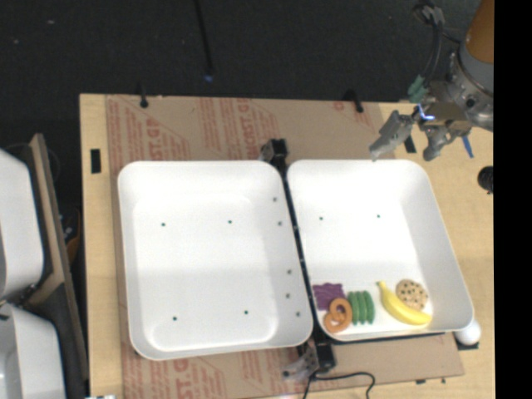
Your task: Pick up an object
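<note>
Cardboard-topped bench (208,123) against dark floor, two shallow white bins side by side. Left bin (133,223) bare white. Right bin (432,214): small toys clustered along near edge, left to right: purple piece (328,293), orange ring (338,315), green piece (362,306), banana (401,306), cookie (411,292) touching banana. Banana long axis runs left-right, slightly slanted. Gripper (411,140) hovers above right bin's far rim, fingers spread, grasping nothing. Toys lie near and slightly left of gripper, well apart; open bin floor between. Near wall crowds cluster.
</note>
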Available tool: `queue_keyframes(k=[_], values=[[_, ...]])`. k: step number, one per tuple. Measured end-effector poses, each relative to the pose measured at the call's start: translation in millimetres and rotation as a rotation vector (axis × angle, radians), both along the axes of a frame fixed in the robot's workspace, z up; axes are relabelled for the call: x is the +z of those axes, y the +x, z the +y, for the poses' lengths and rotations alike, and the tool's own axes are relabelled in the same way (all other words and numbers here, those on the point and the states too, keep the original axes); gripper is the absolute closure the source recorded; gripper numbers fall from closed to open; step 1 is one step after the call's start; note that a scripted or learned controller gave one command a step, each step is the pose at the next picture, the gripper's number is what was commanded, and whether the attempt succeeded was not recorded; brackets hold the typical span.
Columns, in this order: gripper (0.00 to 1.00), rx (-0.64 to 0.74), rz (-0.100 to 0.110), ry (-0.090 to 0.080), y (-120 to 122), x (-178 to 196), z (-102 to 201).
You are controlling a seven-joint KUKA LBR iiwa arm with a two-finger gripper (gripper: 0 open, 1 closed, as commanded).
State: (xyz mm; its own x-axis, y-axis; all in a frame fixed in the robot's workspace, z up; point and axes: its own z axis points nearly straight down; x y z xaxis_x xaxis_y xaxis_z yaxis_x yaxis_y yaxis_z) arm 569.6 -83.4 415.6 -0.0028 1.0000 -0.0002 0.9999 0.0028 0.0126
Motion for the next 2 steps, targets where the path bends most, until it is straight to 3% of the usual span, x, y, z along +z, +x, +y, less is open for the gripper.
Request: queue_keyframes(k=[1,2], values=[[0.0,0.003,0.001,0.002,7,141,79],[0.0,-0.003,0.025,-0.001,-7,-76,81]])
